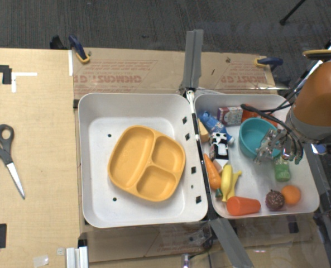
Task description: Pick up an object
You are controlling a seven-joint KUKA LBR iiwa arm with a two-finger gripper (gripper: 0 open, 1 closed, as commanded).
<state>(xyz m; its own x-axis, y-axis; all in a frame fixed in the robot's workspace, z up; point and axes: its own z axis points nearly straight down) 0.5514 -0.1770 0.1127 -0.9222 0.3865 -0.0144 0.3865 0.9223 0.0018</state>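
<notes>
Sitting side by side on the bench, the 2 white bins split the work: the left bin [92, 166] carries a yellow divided plate [147, 163] lying flat with its 3 compartments bare, probably as the drop spot, while the right bin [307, 197] gathers the small items to be picked. From the right, the arm [316, 102] leans in over the right bin's far right part, its gripper [272, 148] hanging low at the near rim of a teal bowl [255, 134]; whether it is spread or pinching cannot be told from this slant, and nothing shows as caught in it. Likely targets lie close: the bowl itself and a green piece [282, 172] just near of the gripper. Nearer the front wall rest a red cylinder [244, 206], a banana [227, 181], a carrot [212, 173] along the left wall, an orange ball [291, 194] and a dark round fruit [274, 200].
</notes>
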